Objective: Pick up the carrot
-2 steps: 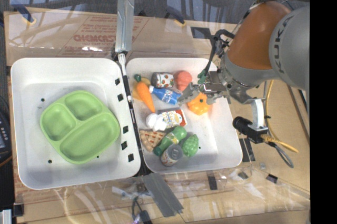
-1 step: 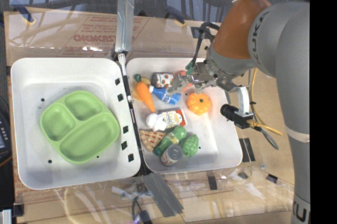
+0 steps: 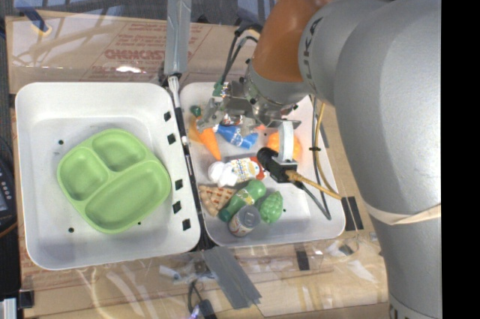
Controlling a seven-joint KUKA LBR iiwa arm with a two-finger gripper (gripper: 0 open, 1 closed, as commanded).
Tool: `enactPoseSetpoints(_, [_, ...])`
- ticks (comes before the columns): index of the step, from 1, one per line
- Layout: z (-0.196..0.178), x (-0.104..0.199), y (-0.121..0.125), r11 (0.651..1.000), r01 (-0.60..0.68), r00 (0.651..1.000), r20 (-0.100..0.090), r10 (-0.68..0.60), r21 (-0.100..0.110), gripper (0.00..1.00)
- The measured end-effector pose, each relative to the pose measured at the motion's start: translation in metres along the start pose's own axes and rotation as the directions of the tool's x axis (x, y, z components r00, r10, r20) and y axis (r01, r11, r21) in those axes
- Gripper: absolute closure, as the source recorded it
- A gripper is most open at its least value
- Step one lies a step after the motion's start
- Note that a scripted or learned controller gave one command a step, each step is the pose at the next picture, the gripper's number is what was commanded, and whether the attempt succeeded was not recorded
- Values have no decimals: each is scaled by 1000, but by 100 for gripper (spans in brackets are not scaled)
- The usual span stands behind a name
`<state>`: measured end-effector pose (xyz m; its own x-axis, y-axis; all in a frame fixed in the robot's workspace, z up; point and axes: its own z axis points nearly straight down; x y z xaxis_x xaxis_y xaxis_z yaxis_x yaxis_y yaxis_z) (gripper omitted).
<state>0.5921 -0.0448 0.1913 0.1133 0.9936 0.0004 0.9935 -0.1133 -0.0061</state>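
Glossy green plastic plate (image 3: 112, 179), smooth white bins (image 3: 45, 107)

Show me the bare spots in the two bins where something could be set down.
Left bin: bare floor borders the green plate, widest above it toward the far wall and along the near edge. Right bin: crowded; the carrot, bottle, can and other toys fill the middle under the arm. Only its near right corner looks bare.

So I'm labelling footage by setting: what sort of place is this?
Probably a robotics lab bench: two shallow white plastic bins taped to cardboard, toy food such as an orange plastic carrot, and a grey arm with an orange band.
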Motion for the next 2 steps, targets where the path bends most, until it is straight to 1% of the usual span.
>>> enactPoseSetpoints(1, [76,-51,25,987,-160,987,0,160,-1,0])
enactPoseSetpoints(2, [42,-60,72,938,-347,938,-2,347,-5,0])
